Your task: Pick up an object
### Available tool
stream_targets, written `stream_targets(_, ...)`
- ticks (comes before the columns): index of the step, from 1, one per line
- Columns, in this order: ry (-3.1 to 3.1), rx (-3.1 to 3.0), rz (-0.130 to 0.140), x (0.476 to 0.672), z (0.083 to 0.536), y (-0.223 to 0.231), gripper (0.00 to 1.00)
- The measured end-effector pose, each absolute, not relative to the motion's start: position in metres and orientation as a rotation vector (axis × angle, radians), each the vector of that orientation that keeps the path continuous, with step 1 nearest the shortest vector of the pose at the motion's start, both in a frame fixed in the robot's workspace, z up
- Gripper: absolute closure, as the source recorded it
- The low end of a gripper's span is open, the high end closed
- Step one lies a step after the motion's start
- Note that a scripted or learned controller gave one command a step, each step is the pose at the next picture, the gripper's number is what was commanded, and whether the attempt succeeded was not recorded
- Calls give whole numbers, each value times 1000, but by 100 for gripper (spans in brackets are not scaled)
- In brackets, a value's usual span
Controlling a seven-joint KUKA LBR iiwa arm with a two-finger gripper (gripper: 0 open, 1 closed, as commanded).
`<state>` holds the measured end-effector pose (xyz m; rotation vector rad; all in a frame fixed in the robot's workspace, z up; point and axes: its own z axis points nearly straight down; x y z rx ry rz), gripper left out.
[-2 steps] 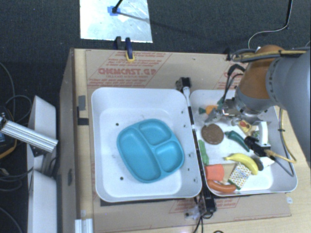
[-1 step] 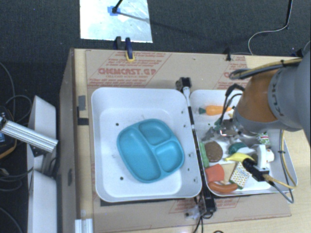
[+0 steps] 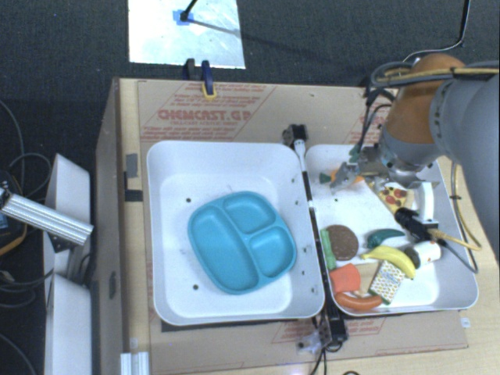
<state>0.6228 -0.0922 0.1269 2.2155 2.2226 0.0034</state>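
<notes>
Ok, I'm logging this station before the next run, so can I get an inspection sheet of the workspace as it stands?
Surface: brown cardboard sheet with red lettering under two shallow white bins.
Job's things: right white bin holds a yellow toy banana, round brown patty, orange-red sausage, patterned small box, dark teal piece and pizza slice.
Clutter: left white bin holds a light blue divided plastic tray.
Grippers: two-finger gripper low over the right bin's far end; finger state unclear.
Cables: black cables along the arm; more on the floor at left.
Surroundings: dark carpet, silvery sheet, blue clamp.
</notes>
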Motion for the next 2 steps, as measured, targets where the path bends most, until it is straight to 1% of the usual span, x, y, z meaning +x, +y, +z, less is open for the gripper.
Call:
stream_targets(1, 2223, 2214, 4, 669, 165, -118, 0)
stream_targets(2, 2219, 2213, 5, 671, 100, -98, 0)
